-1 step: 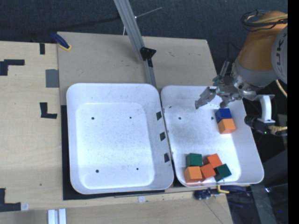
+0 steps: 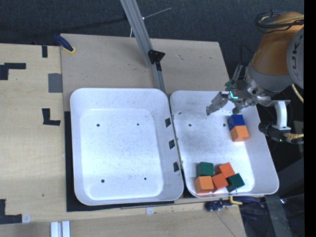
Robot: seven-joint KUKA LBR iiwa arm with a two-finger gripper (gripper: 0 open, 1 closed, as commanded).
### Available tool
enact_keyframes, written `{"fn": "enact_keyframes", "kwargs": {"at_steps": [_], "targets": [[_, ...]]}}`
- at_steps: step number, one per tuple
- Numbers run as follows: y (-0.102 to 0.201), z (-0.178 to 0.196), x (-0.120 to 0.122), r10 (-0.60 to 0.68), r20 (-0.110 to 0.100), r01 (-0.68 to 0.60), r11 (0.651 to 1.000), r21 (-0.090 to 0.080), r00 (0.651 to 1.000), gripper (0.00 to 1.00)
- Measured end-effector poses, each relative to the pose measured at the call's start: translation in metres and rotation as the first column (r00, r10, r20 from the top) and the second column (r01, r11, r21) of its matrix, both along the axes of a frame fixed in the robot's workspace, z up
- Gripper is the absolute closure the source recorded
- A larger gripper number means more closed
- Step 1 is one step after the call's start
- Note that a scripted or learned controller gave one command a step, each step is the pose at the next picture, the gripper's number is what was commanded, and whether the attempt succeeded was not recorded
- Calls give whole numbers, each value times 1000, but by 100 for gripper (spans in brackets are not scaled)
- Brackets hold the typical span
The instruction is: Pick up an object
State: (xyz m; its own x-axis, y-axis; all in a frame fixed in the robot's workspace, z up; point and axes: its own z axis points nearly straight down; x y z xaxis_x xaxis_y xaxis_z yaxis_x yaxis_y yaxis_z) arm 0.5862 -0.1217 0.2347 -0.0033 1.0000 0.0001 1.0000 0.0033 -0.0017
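1. In the camera view, the claw [image 2: 223, 102] hangs over the upper part of the right bin [image 2: 195, 132]. One grey finger slants down to the left, with a teal glint just behind it. I cannot tell whether the claw is spread or closed; nothing shows between its tips.

2. Just to the right of the claw and a little below it, a blue block [image 2: 236, 120] sits touching an orange block [image 2: 239, 133], the orange one on the nearer side. These are the closest candidates for the pick.

3. Well below the claw, at the near end of the same bin, lies a tight cluster: a green block [image 2: 205, 169], an orange block in the cluster's middle [image 2: 226, 170], a second orange cube at the front [image 2: 204, 183], and a darker green block [image 2: 235, 181]. They touch one another, so a clean grip there looks harder.

4. Far to the claw's left sits the left bin [image 2: 79, 132].

5. By my judgement the step in hand is the approach: nothing is lifted yet. The next move calls for shifting right over the blue-orange pair, lining up on one block, and descending.
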Motion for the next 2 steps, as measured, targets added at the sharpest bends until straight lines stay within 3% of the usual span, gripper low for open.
{"fn": "enact_keyframes", "kwargs": {"at_steps": [2], "targets": [[0, -110, 8, -1, -5, 1, 1000, -1, 1000, 0]]}}
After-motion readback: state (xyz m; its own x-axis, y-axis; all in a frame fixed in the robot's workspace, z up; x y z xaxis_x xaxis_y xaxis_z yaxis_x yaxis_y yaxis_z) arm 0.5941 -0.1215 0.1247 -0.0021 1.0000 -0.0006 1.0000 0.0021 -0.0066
